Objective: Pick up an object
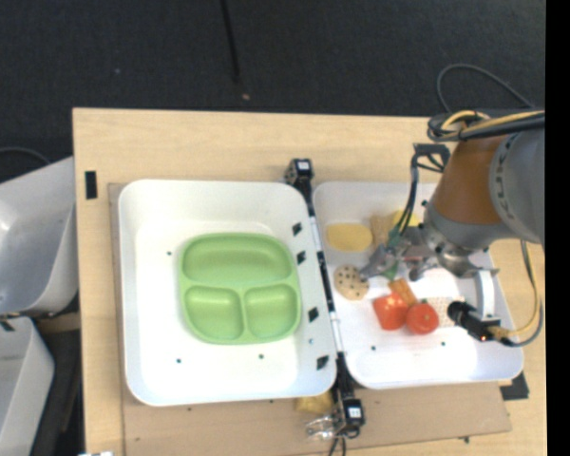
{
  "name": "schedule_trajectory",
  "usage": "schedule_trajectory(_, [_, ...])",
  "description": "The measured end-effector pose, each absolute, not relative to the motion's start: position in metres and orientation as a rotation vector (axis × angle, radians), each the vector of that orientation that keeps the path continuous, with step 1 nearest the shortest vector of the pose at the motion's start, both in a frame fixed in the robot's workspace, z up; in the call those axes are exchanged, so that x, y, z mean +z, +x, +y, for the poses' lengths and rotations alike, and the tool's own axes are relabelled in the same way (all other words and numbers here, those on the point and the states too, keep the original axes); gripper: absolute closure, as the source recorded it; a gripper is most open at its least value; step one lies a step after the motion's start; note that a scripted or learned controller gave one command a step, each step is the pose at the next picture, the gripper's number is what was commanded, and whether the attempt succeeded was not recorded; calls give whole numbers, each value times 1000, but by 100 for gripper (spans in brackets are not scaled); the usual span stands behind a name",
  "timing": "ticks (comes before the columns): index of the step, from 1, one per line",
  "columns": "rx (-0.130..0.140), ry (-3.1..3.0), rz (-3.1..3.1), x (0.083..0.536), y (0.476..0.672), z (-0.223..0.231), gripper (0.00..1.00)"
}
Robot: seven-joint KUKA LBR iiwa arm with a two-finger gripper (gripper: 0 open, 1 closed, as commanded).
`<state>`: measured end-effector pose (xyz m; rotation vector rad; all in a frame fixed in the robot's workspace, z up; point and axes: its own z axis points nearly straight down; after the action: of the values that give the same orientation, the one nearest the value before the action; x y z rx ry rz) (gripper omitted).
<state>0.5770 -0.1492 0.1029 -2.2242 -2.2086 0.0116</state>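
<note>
Arm is reached into the right bin (361,369) — gripper (391,266) is positioned low among the food items; finger state cannot be told from this angle. An orange piece (403,291) is seen just below the gripper, touching the red tomatoes (406,314); a yellow slice (349,237) and a speckled cookie (351,281) are placed left of the gripper; the green divided plate (239,287) sits in the left bin (142,350), well apart.
</note>
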Motion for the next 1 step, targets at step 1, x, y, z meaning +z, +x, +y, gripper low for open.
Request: schedule_trajectory(1, [-6,-2231,-2221,104,525,-122,0])
